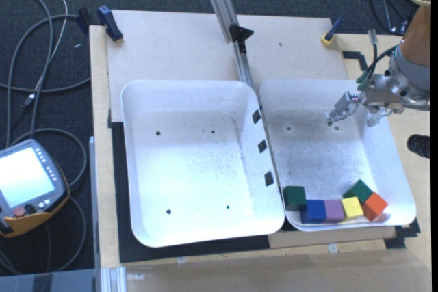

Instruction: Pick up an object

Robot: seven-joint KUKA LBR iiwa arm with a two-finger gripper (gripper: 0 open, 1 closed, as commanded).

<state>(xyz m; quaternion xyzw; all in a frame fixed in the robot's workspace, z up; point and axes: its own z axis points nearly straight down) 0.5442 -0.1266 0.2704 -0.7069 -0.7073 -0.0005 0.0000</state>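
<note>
Blocks [334, 204], 6 in a row, line the right bin's [393, 154] near wall; we see the gripper [356, 111] above that bin's far end, fingers open, holding nothing. We judge approach underway: next, descend over 1 block.

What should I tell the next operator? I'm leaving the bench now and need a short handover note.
Gripper: above the right bin, near its far right side, nothing between its fingers.
Blocks: all along the right bin's near edge: dark green block, blue block, purple block, yellow block, orange block, another green block behind them.
Left bin: holds no blocks.
Done: no pick yet.
Left: lower onto a block, grasp, lift.
</note>
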